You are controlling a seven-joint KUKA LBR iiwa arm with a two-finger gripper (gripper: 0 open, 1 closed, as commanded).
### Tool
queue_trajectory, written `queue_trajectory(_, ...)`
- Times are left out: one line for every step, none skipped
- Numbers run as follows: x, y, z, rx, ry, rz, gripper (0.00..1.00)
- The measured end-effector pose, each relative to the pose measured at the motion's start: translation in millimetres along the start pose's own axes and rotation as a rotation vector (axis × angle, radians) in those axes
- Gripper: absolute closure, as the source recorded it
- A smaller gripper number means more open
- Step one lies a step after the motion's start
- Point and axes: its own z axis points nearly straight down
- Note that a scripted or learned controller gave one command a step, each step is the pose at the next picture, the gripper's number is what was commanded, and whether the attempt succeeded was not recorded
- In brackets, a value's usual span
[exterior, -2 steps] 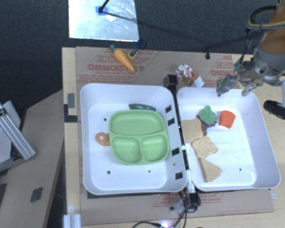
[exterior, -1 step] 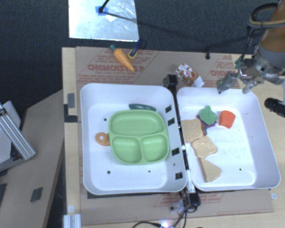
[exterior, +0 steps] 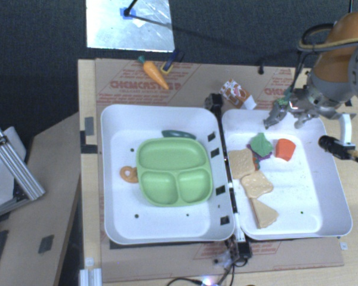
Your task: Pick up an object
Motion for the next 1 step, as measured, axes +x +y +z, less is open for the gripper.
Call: queue_trajectory(8.1, -0.1, 59.7, 0.000, 0.001, -0.003, 0.00)
